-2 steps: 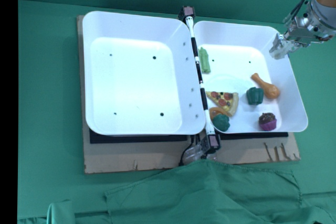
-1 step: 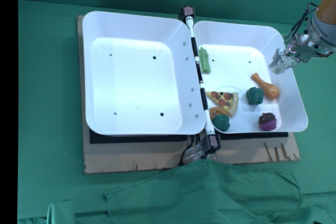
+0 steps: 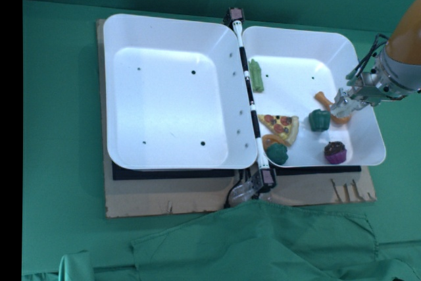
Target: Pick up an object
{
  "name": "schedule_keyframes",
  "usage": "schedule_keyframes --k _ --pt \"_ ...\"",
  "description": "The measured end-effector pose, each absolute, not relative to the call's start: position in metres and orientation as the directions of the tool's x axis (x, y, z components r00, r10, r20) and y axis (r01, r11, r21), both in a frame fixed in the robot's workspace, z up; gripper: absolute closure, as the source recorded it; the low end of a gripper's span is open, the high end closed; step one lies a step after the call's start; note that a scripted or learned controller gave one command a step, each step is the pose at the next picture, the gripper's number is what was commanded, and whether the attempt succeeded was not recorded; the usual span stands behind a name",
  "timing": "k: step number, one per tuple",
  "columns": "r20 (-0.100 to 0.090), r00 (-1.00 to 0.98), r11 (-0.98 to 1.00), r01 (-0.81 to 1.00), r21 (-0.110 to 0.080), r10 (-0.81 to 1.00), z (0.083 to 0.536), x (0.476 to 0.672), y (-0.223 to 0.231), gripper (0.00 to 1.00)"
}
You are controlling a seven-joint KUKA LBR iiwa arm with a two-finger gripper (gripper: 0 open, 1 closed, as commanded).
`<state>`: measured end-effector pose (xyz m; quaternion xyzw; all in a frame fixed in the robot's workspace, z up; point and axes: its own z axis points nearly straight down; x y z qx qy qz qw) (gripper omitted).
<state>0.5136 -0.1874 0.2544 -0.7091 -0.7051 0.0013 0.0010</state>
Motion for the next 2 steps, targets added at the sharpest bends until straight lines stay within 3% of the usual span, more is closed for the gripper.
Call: schedule_keyframes --k 1,2 --pt "-0.002 -0.004 0.004 1.000 0.010 1.000 0.250 0.612 -0.149 1.00" --pt "-0.006 0.008 -0.007 1.000 0.010 1.000 0.303 0.567 -0.190 1.00"
